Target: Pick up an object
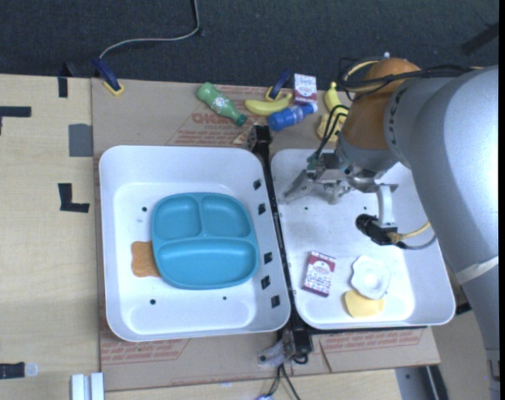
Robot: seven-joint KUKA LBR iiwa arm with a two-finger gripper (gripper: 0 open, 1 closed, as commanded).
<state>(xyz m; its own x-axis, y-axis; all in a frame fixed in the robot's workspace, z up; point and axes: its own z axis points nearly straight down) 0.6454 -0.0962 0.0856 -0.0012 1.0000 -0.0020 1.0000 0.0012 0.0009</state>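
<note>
Your hand (309,183) hangs low over the right bin (419,307), nothing gripped.

From the camera above, the arm's grey bulk and orange band cover the right bin's far right corner, and you cannot tell what sits under them. The fingers (296,188) look spread apart with only white bin floor between them, though they are small and blurred. The small red box (318,273) lies nearer the camera than the hand, well apart from it. The white fried egg toy (370,277) and the yellow piece (363,305) touching it lie beyond the box, towards the arm's side. The blue divided plate (205,240) sits in the left bin (119,223), across the divider from the hand, overlapping an orange slab (141,259). Past the hand, on the desk (36,223) behind the bins, you have a green bottle (220,103), a banana (267,105) and a blue bottle (287,117).
</note>
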